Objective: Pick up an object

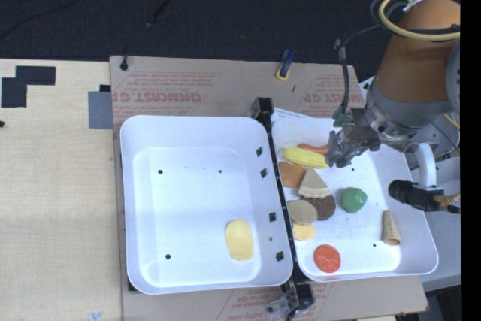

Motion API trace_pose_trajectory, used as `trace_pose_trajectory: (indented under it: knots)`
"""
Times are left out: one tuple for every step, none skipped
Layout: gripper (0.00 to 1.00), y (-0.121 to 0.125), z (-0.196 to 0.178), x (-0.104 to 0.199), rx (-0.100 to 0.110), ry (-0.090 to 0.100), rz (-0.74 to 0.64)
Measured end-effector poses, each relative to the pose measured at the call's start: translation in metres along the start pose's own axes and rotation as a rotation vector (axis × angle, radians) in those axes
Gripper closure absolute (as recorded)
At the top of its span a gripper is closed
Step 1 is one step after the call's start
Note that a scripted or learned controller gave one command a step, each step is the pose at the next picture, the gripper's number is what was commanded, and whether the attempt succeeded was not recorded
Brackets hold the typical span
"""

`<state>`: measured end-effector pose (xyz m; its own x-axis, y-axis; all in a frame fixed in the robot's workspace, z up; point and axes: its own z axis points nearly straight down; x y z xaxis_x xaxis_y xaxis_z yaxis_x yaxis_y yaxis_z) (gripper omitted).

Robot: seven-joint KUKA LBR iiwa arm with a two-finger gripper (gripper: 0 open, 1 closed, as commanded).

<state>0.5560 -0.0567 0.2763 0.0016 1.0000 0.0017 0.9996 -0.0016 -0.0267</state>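
My gripper [338, 154] hangs low over the right bin [421, 255], near its back left part. Its tips sit right beside the yellow corn cob [304, 157], at the cob's right end. An orange piece [312, 148] peeks out behind the cob. Just below lie an orange-brown block [291, 174], a tan and brown wedge [316, 185], a round brown and beige piece [304, 211] and a small yellow piece [304, 231]. A green ball [352, 199], a red tomato [327, 258] and a waffle cone [390, 228] lie further right and front.
The left bin [150, 139] holds a pale yellow oval object [239, 240] near its front right. A black divider clamp [264, 110] joins the two bins at the back. A blue and yellow clip [284, 65] sits on the cardboard behind the bins.
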Motion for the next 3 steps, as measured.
trace_pose_trajectory:
  knots:
    - [1.0,0.019,-0.1,0.094,-0.028,0.0,-0.011]
    - [1.0,0.032,-0.101,0.03,-0.02,-0.005,0.004]
    - [1.0,0.04,-0.188,0.107,-0.028,-0.001,-0.009]
